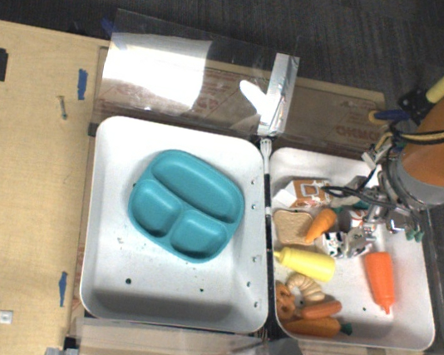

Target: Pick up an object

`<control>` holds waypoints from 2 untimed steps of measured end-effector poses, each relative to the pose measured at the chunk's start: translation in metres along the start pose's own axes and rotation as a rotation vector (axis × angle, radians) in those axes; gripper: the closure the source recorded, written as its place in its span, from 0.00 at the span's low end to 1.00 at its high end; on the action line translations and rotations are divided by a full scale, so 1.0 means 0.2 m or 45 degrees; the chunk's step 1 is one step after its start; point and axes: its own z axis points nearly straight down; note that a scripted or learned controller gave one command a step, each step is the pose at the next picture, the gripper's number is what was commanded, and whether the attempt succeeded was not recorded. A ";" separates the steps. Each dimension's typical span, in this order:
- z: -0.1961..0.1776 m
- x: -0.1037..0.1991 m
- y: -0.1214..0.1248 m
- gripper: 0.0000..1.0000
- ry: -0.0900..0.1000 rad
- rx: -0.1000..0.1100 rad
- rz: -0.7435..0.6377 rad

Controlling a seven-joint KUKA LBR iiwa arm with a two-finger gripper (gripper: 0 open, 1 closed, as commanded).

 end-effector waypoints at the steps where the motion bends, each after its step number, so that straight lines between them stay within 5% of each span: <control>1: 0.12 0.24 -0.28 0.00 0.018 -0.010 -0.073; 2: 0.12 0.29 0.10 0.00 0.020 -0.013 0.079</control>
